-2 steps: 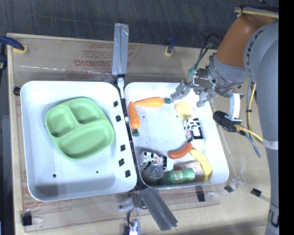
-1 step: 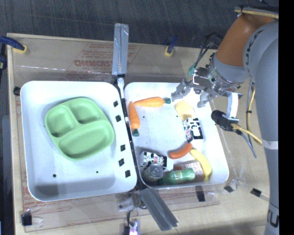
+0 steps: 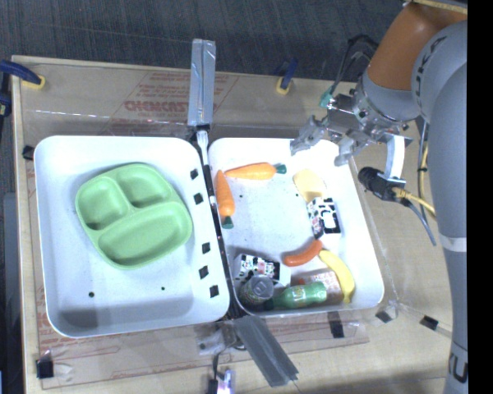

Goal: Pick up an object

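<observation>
You've got the gripper (image 3: 324,144) w/ fingers spread apart, nothing between them, hovering over the right bin (image 3: 370,220)'s far rim. Nearest obj, a carrot (image 3: 251,171), lies in that bin just left of the gripper.

The grey arm (image 3: 444,138) comes in from the right, orange band (image 3: 403,43) up top above the wrist. The gripper (image 3: 329,142) hangs low with its fingers (image 3: 306,142) splayed wide apart, nothing between them.
</observation>
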Robot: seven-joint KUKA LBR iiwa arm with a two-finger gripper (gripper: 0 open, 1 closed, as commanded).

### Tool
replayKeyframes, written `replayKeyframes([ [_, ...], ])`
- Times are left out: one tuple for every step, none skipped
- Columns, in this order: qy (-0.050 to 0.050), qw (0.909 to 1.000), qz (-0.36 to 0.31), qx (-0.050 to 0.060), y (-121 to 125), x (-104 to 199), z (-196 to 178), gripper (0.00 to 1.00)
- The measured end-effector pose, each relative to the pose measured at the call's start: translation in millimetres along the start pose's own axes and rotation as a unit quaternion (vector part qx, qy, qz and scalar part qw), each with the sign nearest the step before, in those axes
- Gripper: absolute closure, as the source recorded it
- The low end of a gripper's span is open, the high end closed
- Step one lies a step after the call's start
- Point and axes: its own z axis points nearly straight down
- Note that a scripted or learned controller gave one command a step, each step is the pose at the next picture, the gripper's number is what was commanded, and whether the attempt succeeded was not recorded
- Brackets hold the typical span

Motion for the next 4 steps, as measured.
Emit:
replayKeyframes([
  [0.0,1.0,-0.004,0.001,0,1,-10,1.0],
  [0.0,1.0,-0.004,0.001,0,1,-10,0.0],
  [-0.001,1.0,0.006,0.001,-29,0,46,0.0],
  [0.0,0.9999,-0.014,-0.001,-8,1,51,0.0],
])
